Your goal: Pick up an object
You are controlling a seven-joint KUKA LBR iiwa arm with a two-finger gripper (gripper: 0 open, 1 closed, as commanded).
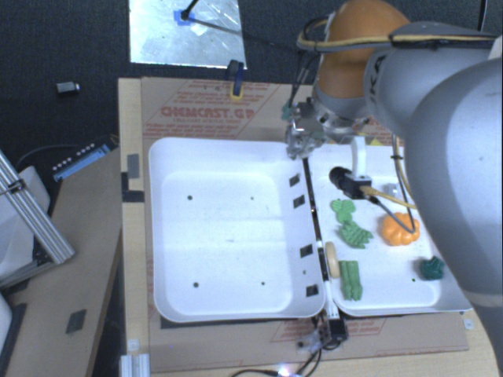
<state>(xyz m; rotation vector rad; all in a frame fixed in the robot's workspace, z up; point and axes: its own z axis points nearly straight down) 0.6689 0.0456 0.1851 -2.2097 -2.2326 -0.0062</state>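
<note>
Overhead view of the tabletop. The end effector (299, 144) hangs at the far rim where the left bin (220, 234) meets the right bin (389, 287); whether it is released or clenched cannot be told, and nothing is seen in its grasp. The candidate objects lie in the right bin: three green pieces (355, 234) near the dividing wall, a tan piece (332, 259) against that wall, an orange object (399, 230), and a dark teal object (431, 269) well apart.
</note>
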